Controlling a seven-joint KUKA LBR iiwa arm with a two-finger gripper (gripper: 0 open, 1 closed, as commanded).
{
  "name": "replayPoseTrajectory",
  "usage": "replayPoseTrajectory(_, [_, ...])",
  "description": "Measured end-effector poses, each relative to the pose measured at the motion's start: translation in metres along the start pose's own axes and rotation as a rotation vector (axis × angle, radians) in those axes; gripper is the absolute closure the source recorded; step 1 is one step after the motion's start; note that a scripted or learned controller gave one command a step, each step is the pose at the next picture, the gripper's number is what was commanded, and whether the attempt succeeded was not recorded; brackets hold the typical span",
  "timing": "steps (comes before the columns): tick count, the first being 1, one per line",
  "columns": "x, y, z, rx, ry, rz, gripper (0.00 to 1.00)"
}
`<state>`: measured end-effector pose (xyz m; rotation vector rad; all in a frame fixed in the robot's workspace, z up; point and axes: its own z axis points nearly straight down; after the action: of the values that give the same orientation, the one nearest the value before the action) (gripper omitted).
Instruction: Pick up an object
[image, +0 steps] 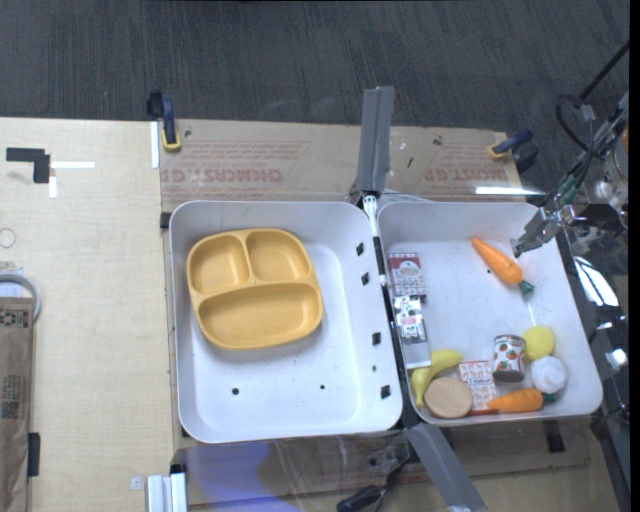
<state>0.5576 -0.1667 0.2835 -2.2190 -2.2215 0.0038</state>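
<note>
The claw (528, 240) sits at the upper right edge of the right bin (455, 240), its metal fingertips hanging just beside the thick end of a toy carrot (497, 260); whether those fingertips are spread or closed I cannot tell, and nothing is seen between them. The carrot lies in the upper part of that bin, slanting down to the right, with its green stub toward the bin's right wall. Along the left wall of the same bin lie two small printed packets (406, 275), one above the other. The bin's lower corner holds a crowded group: a yellow banana-like piece (432, 365), a round tan biscuit-like disc (448, 398), a red and white box (477, 380), a small can with a red label (508, 356), a yellow ball-like fruit (540, 341), a white round object (548, 375) and a second carrot (515, 402) lying flat along the bottom edge. These things touch or nearly touch one another. The left bin (270, 400) holds a yellow divided plate (255, 288) with three compartments, placed in its upper left part. Both bins rest on the desk (80, 300), with a sheet of brown cardboard (270, 160) behind them and blue and yellow clamps (165, 125) at its corners.
</note>
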Motion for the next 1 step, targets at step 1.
replayPoseTrajectory(1, [-0.0153, 0.0692, 0.1123, 0.000, 0.001, -0.104, 0.00])
